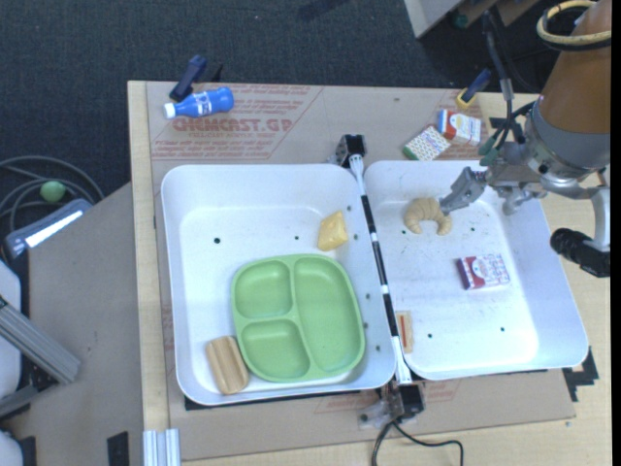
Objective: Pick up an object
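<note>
- Overhead, the gripper [458, 198] hangs over the far part of the right bin [543, 343], its dark finger tip just beside the croissant [427, 214].
- Whether the fingers are open or closed cannot be told; nothing shows between them.
- The croissant lies on the bin floor near the far left corner of the right bin, curved, with its ends pointing toward the near side.
- A small red and white packet [483, 272] lies flat near the middle of the same bin, apart from the croissant.
- In the left bin [184, 260] a green divided plate [296, 316] sits at the near side, with a tan bread-like piece [226, 364] just beside its near left corner and a yellow wedge [333, 230] beyond its far edge.
- Beyond the bins, on the cardboard, lie a blue and white bottle [199, 102] and two small boxes [442, 136].
</note>
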Motion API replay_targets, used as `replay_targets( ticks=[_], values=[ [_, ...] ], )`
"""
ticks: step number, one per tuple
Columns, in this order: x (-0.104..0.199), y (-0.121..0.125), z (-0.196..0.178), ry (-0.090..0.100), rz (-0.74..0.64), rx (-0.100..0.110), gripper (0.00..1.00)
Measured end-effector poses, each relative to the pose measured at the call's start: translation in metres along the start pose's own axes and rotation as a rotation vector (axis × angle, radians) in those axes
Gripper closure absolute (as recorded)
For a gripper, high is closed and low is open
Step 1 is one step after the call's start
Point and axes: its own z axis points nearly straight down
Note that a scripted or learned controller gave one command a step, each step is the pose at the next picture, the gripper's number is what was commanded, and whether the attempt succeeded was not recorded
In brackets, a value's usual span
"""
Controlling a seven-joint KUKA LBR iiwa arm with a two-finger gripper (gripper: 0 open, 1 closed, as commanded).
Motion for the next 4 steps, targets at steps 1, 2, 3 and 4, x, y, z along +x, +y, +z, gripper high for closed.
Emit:
replay_targets(
  ticks=[1,2,3,4],
  values=[
    [-0.066,0.034,0.088,0.0,0.001,0.003,0.0],
    [-0.059,-0.004,0.176,-0.002,0.0,-0.008,0.0],
    [-0.061,-0.003,0.164,-0.009,0.001,-0.015,1.0],
    [-0.028,-0.057,0.17,0.001,0.0,0.003,1.0]
  ],
)
